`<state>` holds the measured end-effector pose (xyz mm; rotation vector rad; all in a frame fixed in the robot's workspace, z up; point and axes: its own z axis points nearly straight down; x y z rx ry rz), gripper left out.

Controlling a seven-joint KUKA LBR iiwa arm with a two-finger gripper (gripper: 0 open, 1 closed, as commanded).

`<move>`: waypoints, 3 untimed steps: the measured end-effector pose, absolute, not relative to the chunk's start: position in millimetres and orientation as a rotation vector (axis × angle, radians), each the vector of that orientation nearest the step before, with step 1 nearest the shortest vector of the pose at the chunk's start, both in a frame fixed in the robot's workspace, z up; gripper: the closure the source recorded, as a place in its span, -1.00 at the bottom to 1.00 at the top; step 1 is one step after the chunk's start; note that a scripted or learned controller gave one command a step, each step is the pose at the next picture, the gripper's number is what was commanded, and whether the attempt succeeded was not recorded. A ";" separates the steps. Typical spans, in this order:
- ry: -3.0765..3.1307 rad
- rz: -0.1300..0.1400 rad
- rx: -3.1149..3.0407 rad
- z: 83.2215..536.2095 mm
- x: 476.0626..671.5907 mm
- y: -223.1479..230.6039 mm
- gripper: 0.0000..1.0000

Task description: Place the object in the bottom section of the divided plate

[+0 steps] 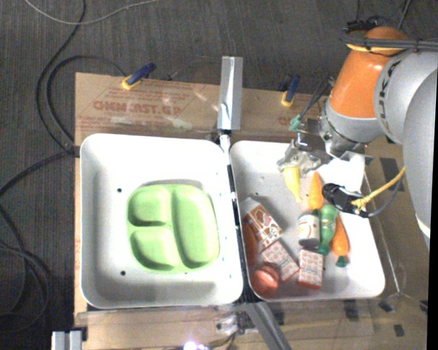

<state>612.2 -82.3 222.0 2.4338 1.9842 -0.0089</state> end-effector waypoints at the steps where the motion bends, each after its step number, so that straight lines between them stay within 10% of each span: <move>1: 1.922 -0.006 2.488 199.2 604.0 -7.0 1.00; 2: 2.152 -0.006 2.291 235.4 559.7 50.9 1.00; 3: 2.152 -0.005 2.291 235.4 559.7 51.0 -1.00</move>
